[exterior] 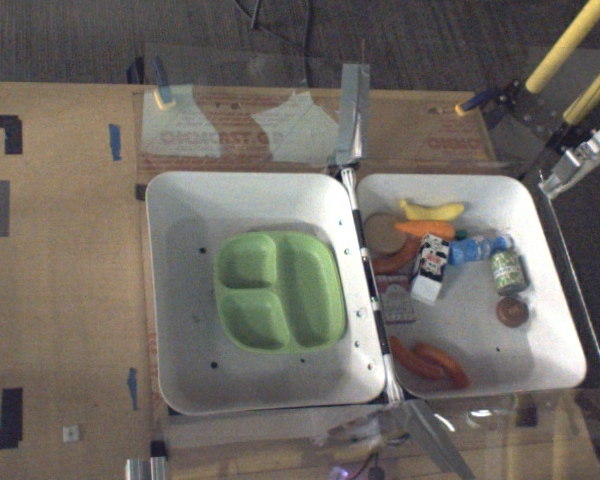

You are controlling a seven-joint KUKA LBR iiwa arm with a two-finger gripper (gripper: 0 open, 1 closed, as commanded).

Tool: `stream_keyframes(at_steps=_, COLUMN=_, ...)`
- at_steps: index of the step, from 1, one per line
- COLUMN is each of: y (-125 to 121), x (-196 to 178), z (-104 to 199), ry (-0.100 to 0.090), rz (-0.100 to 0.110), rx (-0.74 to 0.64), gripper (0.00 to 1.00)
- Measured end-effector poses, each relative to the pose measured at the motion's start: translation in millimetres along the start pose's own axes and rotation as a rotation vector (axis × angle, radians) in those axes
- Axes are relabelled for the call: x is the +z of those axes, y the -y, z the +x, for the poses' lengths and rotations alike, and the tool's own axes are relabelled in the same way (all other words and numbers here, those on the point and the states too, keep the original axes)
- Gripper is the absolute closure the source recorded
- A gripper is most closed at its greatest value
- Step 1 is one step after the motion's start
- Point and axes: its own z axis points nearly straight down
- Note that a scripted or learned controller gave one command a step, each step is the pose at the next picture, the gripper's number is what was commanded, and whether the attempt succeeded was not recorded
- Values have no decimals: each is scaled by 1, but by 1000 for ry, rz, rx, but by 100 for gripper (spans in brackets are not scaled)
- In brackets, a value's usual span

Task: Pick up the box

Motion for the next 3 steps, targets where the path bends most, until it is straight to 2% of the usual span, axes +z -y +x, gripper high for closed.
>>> stream_keyframes(at_steps=1, y=0, x=0, z=0, ry=0, rz=0, rx=-1, gripper=0)
stream_keyframes(at_steps=2, y=-25, x=96, z=59, ry=-14, rz=19, rx=229, gripper=0)
stream_keyframes(at_steps=3, y=-25, x=86, z=56, ry=-13, rz=16, rx=234, gripper=100)
